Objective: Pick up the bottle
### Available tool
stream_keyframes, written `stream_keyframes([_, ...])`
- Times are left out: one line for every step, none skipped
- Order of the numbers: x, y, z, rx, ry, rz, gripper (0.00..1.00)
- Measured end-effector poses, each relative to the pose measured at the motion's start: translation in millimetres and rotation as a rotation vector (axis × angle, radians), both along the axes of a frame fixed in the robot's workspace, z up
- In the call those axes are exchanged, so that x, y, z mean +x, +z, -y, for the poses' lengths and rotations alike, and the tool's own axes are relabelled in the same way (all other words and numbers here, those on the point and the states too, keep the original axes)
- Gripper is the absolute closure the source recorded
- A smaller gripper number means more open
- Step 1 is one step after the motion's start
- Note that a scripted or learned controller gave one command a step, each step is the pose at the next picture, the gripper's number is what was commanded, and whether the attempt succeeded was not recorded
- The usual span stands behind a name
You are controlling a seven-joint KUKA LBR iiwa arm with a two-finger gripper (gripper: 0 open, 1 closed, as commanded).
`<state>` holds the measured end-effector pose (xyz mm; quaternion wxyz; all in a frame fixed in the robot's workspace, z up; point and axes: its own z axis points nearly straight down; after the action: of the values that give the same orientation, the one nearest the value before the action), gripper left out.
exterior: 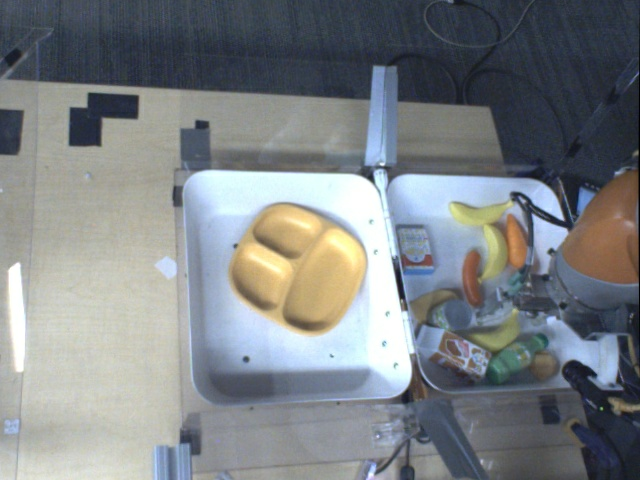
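**Caller:** Where's the bottle right now?

**Me:** The bottle point(518, 358) lies on its side in the right bin point(445, 190), down at that bin's near wall. Green body, pale cap end pointing away from the yellow tray point(298, 266) in the left bin point(210, 298). A red-and-white packet point(462, 354) sits just beside the bottle on the tray side, and a banana point(495, 336) touches it from behind.

**Caller:** And your jaws point(515, 296)?

**Me:** Hovering over the clutter just behind the bottle, near an orange carrot point(471, 275). Wide or narrow, I cannot tell; nothing shows between them.

**Caller:** So which step is this?

**Me:** The approach, I'd say; the bottle is not yet lifted. Next move calls for shifting toward the bin's near wall, lining up across the bottle's narrow body, then dropping without snagging banana or packet.
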<state>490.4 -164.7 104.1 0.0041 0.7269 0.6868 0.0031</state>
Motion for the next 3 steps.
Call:
stream_keyframes([102, -15, -1, -0.001, 0.015, 0.002, 0.00])
stream_keyframes([172, -18, -55, -0.002, -0.301, -0.039, 0.00])
stream_keyframes([180, 90, 18, 0.002, -0.316, -0.001, 0.00])
